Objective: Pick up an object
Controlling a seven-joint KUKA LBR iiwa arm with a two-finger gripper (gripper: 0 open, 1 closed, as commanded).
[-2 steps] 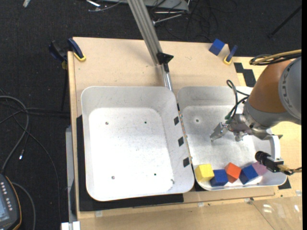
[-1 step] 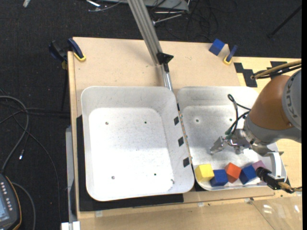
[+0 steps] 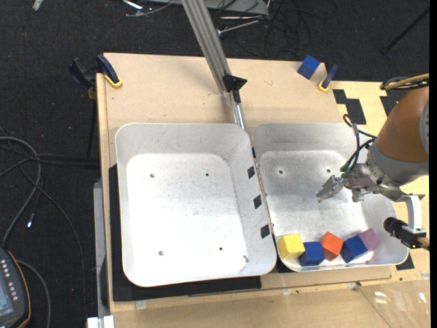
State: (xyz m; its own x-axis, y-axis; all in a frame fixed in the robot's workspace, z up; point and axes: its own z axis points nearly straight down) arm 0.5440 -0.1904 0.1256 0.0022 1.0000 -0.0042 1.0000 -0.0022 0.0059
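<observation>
Over the right bin (image 3: pixel 300 142), the pincer (image 3: pixel 330 187) hangs released, grasping nothing. Along that bin's near edge sit a yellow cube (image 3: pixel 291 244), two blue blocks (image 3: pixel 313 253), an orange block (image 3: pixel 332 244) and a purple block (image 3: pixel 369 238).

— Where is open floor found in the right bin (image 3: pixel 300 139)?

— Across its far and middle parts. The near edge is crowded by a row of blocks: yellow (image 3: pixel 291 244), blue (image 3: pixel 313 253), orange (image 3: pixel 332 244), a second blue (image 3: pixel 354 248), purple (image 3: pixel 369 238).

— And overhead?

— The bins' junction is crossed by a slanted pole (image 3: pixel 208 36); the right side is taken up by the arm (image 3: pixel 403 142).
</observation>
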